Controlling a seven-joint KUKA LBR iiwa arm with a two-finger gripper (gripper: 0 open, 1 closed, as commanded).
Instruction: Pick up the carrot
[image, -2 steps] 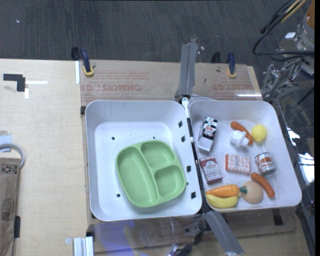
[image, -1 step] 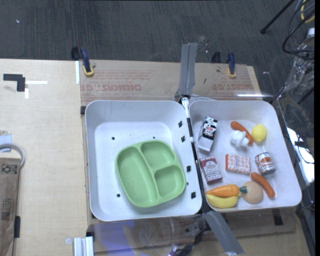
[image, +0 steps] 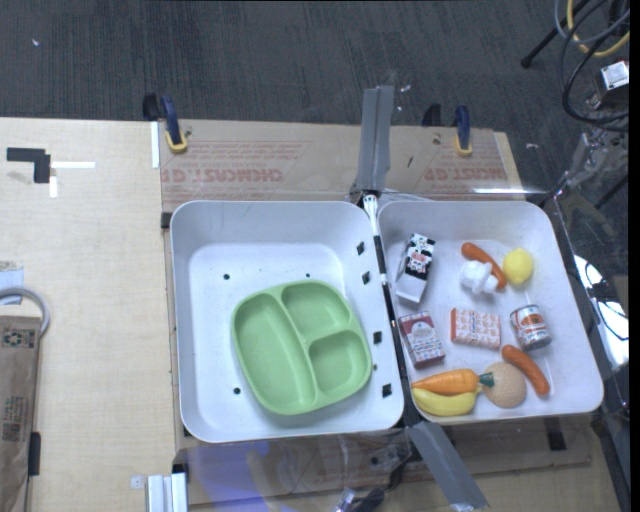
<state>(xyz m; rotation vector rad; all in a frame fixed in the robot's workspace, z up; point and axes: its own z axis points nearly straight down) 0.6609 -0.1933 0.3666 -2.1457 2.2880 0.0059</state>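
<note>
The carrot is orange with a green stub at its right end. It lies on its side near the front edge of the right bin, resting against a yellow banana just in front of it. A tan round item touches its green end.
The right bin also holds a milk carton, two red snack boxes, a can, a lemon, a white piece and two orange sausages. A green divided plate lies in the left bin.
</note>
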